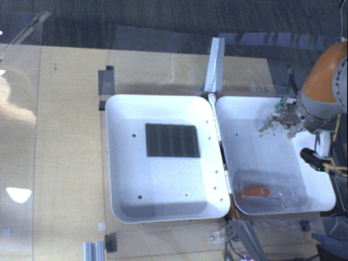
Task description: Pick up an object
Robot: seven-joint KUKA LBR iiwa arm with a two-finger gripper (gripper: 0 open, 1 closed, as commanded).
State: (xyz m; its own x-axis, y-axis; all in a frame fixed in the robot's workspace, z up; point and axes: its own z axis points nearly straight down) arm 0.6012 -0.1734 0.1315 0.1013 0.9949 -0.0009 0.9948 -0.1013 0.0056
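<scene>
A dark grey ridged rectangular pad (pixel 172 140) lies flat in the middle of the left bin (pixel 125 194). In the right bin (pixel 255 156), near its front edge, a clear plastic bottle (pixel 269 192) lies on its side with something orange (pixel 255 191) inside it. My gripper (pixel 277 128) hovers over the back right part of the right bin, well behind the bottle. Its fingers are spread open with nothing between them.
A metal divider post (pixel 215 64) rises behind the seam between the two bins. The arm's orange band (pixel 323 78) and a black cable fitting (pixel 311 157) sit at the right edge. Wooden bench (pixel 60 145) surrounds the bins.
</scene>
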